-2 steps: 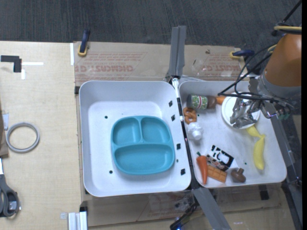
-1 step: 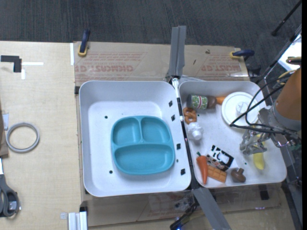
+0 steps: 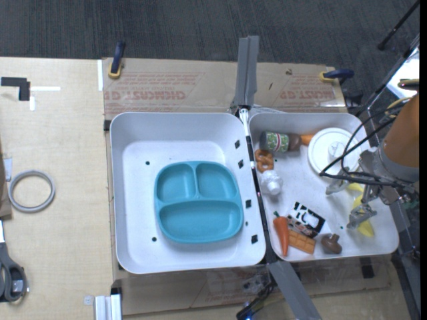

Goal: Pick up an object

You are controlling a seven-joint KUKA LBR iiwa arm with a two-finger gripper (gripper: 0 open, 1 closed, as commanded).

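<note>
Two white bins sit side by side on the tabletop; the left bin holds a blue divided plate. Over the right bin, the pincer hangs beside a yellow object, with nothing visibly gripped. I cannot tell its opening; lifting appears yet undone.

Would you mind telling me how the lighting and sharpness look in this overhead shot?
In the camera view, lighting is even and soft; the left bin shows faint shadow under the blue tray; the white plate is bright, nearly washed out; the gripper and small items near it look slightly soft.
</note>
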